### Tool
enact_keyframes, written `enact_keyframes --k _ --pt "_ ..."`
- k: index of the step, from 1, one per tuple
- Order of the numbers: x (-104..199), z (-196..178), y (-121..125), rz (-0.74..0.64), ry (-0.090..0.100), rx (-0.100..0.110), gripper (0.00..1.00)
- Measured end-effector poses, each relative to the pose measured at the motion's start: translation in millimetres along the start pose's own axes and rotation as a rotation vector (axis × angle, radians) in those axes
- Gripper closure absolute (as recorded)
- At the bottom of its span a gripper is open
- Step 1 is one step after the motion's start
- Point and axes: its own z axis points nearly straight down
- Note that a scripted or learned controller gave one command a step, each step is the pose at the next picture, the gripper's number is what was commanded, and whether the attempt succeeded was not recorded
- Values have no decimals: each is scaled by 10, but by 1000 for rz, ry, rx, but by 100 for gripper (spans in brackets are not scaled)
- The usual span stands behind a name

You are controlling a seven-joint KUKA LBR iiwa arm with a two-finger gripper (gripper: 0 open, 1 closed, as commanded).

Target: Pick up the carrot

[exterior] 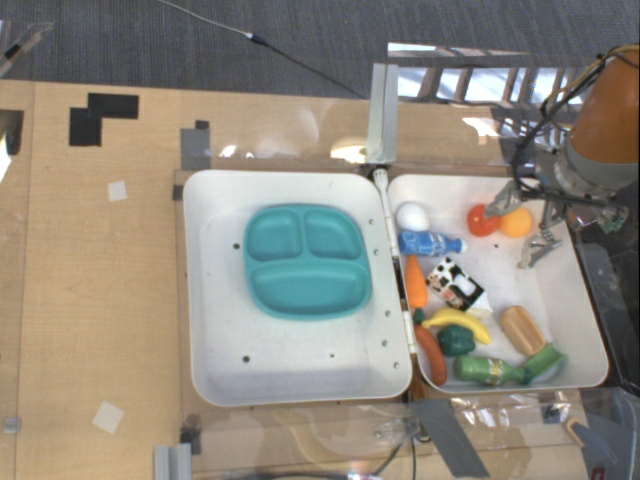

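Counter [90,298]: light wood, black square marks at top left, two white bins side by side.

Left bin [215,368]: holds one teal divided plate [305,260], three compartments, sitting centre.

Right bin [585,353]: cluttered with toy food.

Arm [605,133]: comes in from the right, orange band above a grey wrist, over the right bin's upper right corner.

Gripper [530,230]: fingers splayed apart, nothing between them. One finger points toward the red and orange round fruits [498,221], the other hangs lower, over bare bin floor. Contact with the fruits: can't tell from this angle.

Carrot [414,281]: plain orange, slim and tapered, lying lengthwise along the right bin's left wall, about mid-height of the bin. Well apart from the gripper, across the bin to its left and a bit lower in view. No contact.

Around the carrot: blue-and-white bottle [425,243] just above it, white ball [411,215] above that, black-and-white patterned block [455,283] just to its right, red chilli [431,356] below along the same wall. Banana [460,323] and dark green item [455,341] sit near the chilli. Bread-like brown piece [522,330] and green vegetable [510,369] toward the lower right.

Labels: bottle has a printed band, text too small to read. Block's pattern probably isn't lettering.
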Motion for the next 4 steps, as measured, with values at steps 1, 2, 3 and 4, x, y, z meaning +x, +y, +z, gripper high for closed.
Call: enact_keyframes --k 1,2,3,4 --pt "-297 440 -161 -78 -9 10 0" --pt "-307 451 -191 -336 -13 20 0" --pt "-351 290 -199 -336 -26 29 100" --pt "-357 -73 998 -49 -6 2 100"
